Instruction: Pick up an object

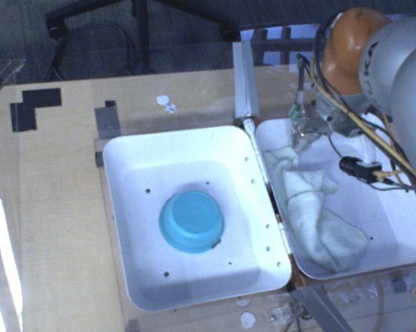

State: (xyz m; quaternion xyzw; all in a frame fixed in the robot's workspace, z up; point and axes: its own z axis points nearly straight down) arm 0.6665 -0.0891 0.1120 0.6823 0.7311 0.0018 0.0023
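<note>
- I see the gripper (304,132) at the far left corner of the right shallow white plastic bin (407,238), low over its floor; whether it is wide, narrow or holding anything I cannot tell from this view.
- The grey arm (399,60) with its rounded orange band (347,40) comes in from the right, with black and yellow cables looping down over the bin.
- Just beside the gripper lies a crumpled white cloth towel (317,212); its upper end reaches up close to the gripper, though I cannot make out whether they touch. The rest runs toward the near edge of that bin.
- The left shallow white plastic bin (134,209) sits alongside, their rims meeting in the middle. A round light-blue plastic bowl (192,221) rests upside down near its centre, well apart from the gripper.
- Both bins stand on the pale wooden counter (55,219), which carries a few black tape marks at its far left.
</note>
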